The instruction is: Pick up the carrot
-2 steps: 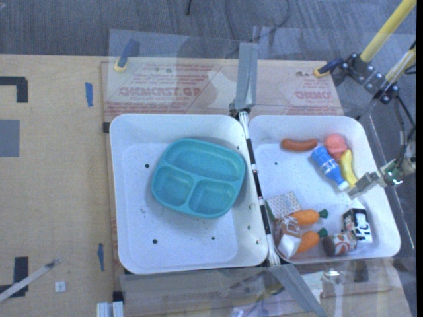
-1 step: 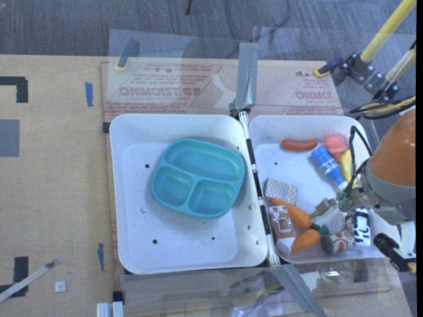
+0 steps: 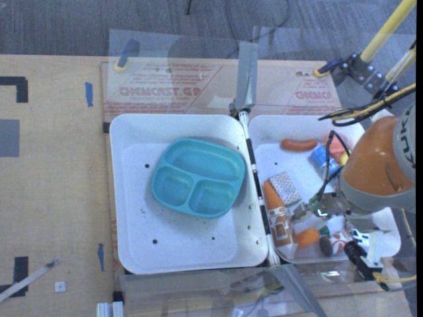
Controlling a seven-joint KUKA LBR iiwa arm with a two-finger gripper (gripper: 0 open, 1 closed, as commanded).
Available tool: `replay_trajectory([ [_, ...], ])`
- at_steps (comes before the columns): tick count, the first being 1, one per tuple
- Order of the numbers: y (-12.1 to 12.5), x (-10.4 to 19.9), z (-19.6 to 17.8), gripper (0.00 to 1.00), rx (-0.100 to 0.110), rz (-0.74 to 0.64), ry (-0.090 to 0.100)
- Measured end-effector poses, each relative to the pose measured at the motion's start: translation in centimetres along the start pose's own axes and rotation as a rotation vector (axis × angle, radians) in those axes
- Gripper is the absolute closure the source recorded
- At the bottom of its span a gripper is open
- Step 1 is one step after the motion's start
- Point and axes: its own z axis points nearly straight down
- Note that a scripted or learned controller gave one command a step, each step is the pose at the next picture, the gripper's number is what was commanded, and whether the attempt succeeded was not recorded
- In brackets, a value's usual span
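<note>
Orange carrot (image 3: 306, 237) in right bin (image 3: 264, 132), pincer (image 3: 322, 211) above, "CHEMCAST" sheet (image 3: 165, 88) behind

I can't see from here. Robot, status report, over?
Gripper low in right white bin. Small orange carrot just below it, not gripped. Orange bottle and dark lump crowd it.

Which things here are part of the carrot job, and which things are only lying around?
For the job:
carrot
pincer
right bin

Only lying around:
blue divided plate in the left bin
hot dog
checkered packet
</note>
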Motion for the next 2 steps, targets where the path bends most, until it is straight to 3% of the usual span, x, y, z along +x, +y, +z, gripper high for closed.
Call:
replay_trajectory([
  [1,6.3,-0.2,-7.9,0.0,0.01,0.005,0.008],
  [2,1.0,0.1,-2.7,0.0,0.01,-0.136,0.01],
])
